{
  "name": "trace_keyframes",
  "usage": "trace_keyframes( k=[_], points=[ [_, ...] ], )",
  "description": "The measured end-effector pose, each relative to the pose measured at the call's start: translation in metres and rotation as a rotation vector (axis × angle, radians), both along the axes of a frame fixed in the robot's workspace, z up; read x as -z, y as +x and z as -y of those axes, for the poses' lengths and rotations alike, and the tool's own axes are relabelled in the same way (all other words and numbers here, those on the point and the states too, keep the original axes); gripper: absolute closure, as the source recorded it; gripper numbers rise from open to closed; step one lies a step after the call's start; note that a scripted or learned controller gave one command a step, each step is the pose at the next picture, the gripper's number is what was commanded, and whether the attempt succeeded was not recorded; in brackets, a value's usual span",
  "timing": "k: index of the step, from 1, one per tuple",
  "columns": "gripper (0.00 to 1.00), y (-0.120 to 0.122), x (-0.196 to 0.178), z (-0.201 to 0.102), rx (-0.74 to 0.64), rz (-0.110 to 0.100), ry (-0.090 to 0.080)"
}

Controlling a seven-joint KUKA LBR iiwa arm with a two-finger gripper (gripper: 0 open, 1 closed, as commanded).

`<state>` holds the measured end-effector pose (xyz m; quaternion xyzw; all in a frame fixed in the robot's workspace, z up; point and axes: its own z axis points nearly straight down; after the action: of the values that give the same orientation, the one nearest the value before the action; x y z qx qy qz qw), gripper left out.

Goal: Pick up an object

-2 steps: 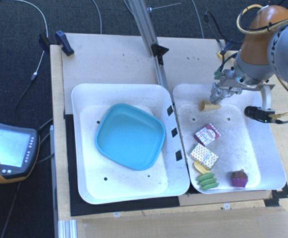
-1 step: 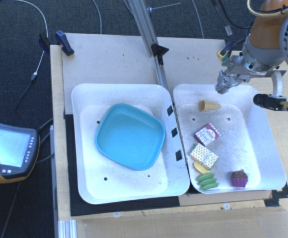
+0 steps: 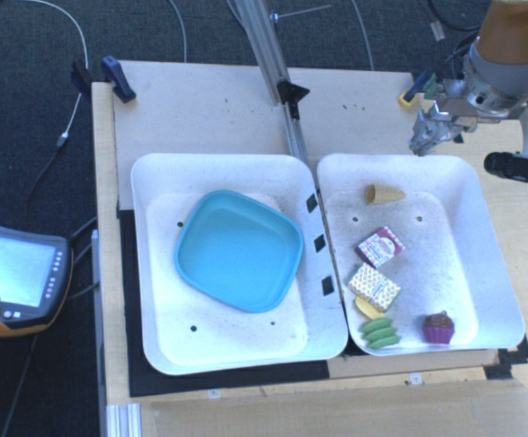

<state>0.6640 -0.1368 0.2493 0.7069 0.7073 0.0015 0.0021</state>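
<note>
Pale bench (image 3: 200, 107) on dark carpet, bearing two white bins side by side: left bin (image 3: 155, 189) with a blue plate (image 3: 238, 249), right bin (image 3: 482, 244) with a cone (image 3: 384, 194) near its far edge, a pink box (image 3: 380, 246) and a checked box (image 3: 374, 286) mid-bin, a yellow piece (image 3: 367, 307), green pods (image 3: 380, 331) and a purple toy (image 3: 438, 327) along the near edge. Gripper (image 3: 425, 140) over the right bin's far rim, nothing between its fingers, cannot tell whether wide or narrow; a grey pendant (image 3: 14, 276) left of the bench
</note>
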Motion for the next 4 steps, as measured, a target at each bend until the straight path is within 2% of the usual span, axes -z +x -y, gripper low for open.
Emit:
trace_keyframes(
  k=[1, 4],
  points=[
    [1.0, 0.0, -0.021, 0.0, 0.0, -0.002, 0.001],
    [1.0, -0.07, -0.022, -0.124, -0.003, -0.005, 0.002]
  ],
)
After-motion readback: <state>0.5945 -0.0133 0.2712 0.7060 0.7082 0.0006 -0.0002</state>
